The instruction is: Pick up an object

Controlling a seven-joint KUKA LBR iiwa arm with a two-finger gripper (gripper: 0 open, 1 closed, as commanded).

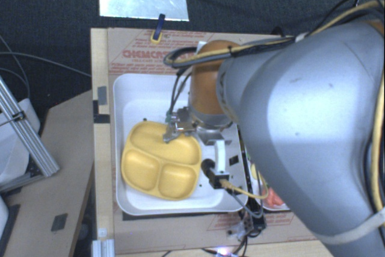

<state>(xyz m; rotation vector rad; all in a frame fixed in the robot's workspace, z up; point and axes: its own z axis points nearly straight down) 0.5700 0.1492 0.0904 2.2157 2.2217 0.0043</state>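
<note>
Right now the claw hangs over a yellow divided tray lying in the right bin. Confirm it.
Wrong bin. The camera view shows the yellow divided tray lying in the left bin, not the right; the claw does hang over the tray's upper edge.

The setting was a robotics laboratory: a grey industrial arm [313, 123] with exposed cabling worked over a white bin [141, 93] on a cardboard-lined bench [138, 54], beside aluminium framing [27, 135].

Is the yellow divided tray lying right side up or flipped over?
Right side up: the yellow divided tray shows its three hollow compartments facing upward.
</note>
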